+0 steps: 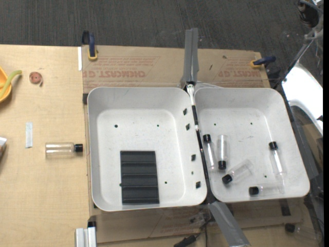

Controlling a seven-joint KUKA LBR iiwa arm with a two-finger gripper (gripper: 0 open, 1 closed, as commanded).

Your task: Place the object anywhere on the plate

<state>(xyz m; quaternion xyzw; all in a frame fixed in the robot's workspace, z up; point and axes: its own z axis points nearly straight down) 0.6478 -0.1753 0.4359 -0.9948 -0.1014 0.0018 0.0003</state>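
A dark ribbed rectangular plate [139,177] lies flat in the front part of the left bin [103,107]. The right bin [280,107] holds several clear vials with black caps. Two of them [208,152] [221,149] lie side by side near its left wall. Another vial [239,171] lies slanted in the middle, one [268,189] rests along the front wall, and one [276,159] lies towards the right wall.
On the wooden bench left of the bins lie a clear bottle with a black cap [62,148], a small white strip [29,135], a reddish disc [35,77] and a yellow-orange object [5,84]. Cardboard [133,68] under the bins is held by clamps [87,41].
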